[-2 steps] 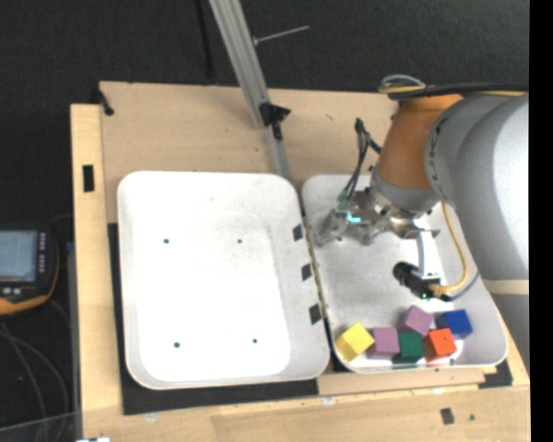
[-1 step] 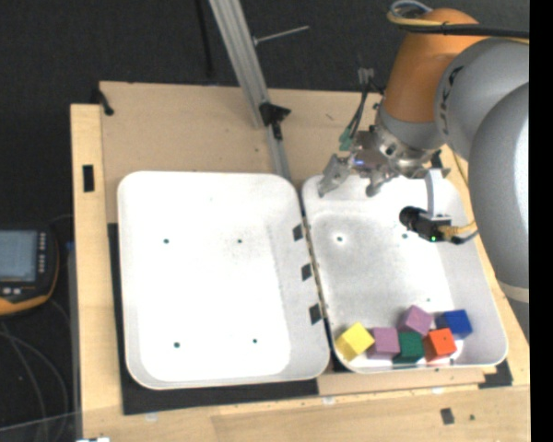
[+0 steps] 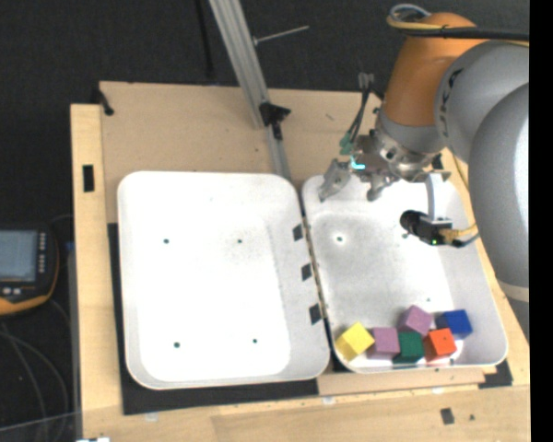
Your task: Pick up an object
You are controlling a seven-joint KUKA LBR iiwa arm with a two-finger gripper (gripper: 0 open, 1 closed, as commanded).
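Several small blocks lie bunched at the near edge of the right bin: a yellow block, a pink block, a green block, an orange block, a blue block and a purple block. My gripper hangs over the far left corner of that bin, well away from the blocks. It is open, its two fingers spread apart with nothing between them.
The left bin lies beside the right one, with black clips along the shared edge. A slanted metal pole rises behind the bins. A black cable fitting hangs by the wrist. A small screen sits off the bench at left.
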